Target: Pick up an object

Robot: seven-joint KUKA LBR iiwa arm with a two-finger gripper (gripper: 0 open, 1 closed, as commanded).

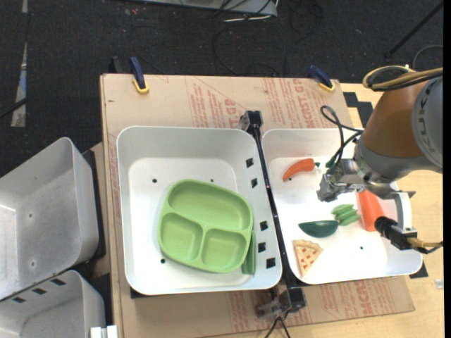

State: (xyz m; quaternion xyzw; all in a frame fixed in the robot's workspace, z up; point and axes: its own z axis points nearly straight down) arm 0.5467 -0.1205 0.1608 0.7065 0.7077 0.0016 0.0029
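The right bin holds a red-orange chili pepper, a dark green spoon-shaped piece, a light green pod, an orange carrot and a pizza slice. My gripper hangs over this bin, just right of the chili and above the green pod. Nothing shows between its fingers. The arm's orange band and grey wrist cover the bin's upper right part.
The left bin carries a light green divided tray. A black divider strip runs between the two bins. Blue clamps hold the cardboard base. Spare white bins stand off the bench at left.
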